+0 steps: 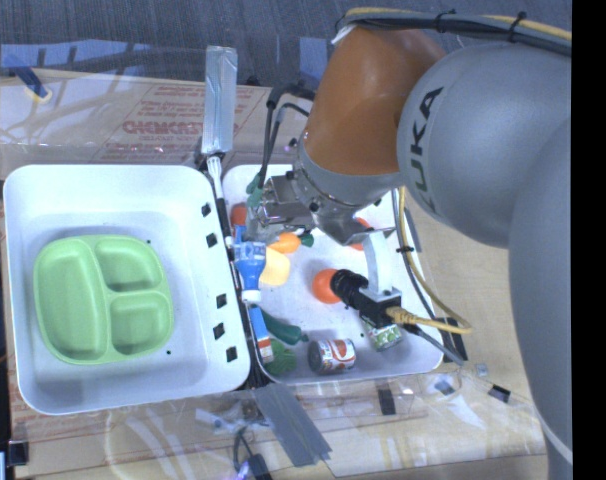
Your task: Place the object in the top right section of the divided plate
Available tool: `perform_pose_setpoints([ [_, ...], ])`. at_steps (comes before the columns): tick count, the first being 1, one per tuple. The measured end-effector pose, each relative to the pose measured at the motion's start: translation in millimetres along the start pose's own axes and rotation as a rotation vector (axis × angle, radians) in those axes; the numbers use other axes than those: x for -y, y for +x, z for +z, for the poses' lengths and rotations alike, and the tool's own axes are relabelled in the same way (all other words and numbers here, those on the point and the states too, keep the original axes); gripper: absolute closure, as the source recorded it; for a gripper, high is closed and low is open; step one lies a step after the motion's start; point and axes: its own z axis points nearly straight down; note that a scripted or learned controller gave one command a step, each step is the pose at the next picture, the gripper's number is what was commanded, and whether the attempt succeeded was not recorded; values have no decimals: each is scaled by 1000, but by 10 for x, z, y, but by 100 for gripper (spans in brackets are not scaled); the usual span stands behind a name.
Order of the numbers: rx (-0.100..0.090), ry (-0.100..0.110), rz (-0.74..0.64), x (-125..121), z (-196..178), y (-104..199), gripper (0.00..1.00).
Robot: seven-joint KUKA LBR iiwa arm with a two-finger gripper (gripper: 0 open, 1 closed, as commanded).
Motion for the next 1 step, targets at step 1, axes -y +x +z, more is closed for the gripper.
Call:
perform_pose_setpoints([
  [1, 0, 9, -84, 221, 1071, 581, 100],
])
